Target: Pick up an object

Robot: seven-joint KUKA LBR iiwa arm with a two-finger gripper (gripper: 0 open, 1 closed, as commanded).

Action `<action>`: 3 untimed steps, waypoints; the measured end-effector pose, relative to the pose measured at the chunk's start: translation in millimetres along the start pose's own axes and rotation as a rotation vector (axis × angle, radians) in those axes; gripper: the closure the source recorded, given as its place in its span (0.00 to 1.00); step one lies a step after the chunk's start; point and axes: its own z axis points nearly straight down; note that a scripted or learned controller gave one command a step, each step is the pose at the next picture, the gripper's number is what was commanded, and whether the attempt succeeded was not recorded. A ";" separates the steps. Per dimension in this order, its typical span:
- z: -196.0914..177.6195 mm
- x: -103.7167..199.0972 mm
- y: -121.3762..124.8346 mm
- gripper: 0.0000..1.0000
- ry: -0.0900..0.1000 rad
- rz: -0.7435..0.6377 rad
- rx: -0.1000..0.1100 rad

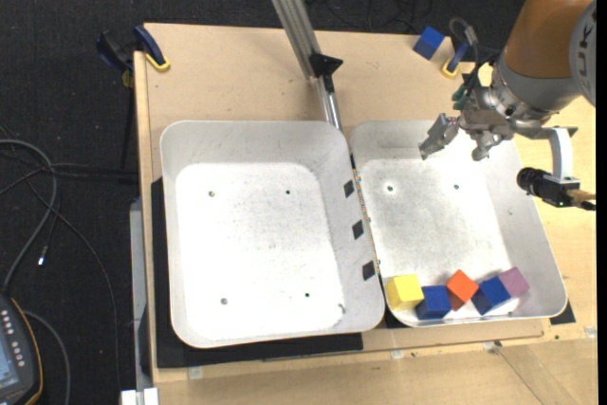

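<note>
Your tool (458, 139) hangs spread open with nothing in it above the right bin's (531, 223) far end. The blocks, yellow (405, 289), orange (462, 286), two blue (435, 301) and purple (513, 281), crowd its near edge.

The right bin (531, 232) has bare floor across its middle and far half. Five blocks, yellow (405, 289), blue (435, 301), orange (462, 286), dark blue (490, 294) and purple (513, 281), crowd its near wall, touching or nearly so. The pincer (460, 139) hangs spread above the far end.

Wooden bench (237, 81) under two white bins (256, 232)
</note>
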 end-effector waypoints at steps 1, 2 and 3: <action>43.7 16.5 60.5 0.00 0.000 -0.005 0.000; 85.4 19.0 24.4 0.00 0.000 0.002 0.006; 62.2 5.3 7.3 0.00 0.000 0.003 0.000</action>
